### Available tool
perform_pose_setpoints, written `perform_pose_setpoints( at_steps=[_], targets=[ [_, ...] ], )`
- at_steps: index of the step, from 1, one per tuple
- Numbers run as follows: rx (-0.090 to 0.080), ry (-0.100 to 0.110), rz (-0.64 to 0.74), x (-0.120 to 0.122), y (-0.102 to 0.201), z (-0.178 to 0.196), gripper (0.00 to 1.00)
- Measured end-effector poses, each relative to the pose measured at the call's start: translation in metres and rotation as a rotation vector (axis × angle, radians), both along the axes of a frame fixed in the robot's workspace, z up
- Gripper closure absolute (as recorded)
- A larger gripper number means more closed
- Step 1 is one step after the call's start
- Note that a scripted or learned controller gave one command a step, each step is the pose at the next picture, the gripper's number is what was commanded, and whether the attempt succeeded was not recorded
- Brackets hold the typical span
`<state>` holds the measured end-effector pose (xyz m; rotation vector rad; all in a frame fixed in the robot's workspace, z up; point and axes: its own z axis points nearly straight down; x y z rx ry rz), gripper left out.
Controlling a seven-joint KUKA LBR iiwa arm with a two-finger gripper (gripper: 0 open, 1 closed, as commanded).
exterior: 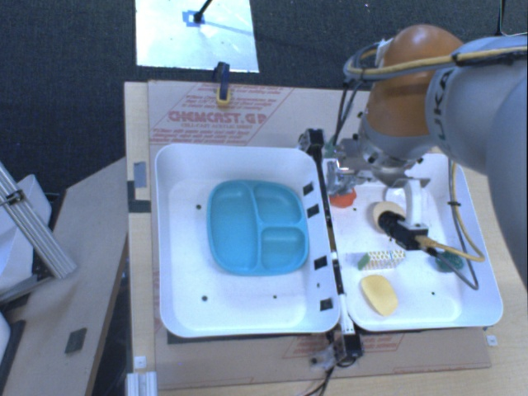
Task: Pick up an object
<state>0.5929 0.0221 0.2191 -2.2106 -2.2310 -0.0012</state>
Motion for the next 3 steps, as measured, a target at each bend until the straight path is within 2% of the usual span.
perform_pose_setpoints(
  at_steps=[2, 3],
  targets=[
    [0.001, 0.000, 0.000, -0.027, 0.087, 0.001, 1.00],
    [-0.001, 0.000, -0.005, -0.027, 0.084, 0.001, 0.00]
  ],
)
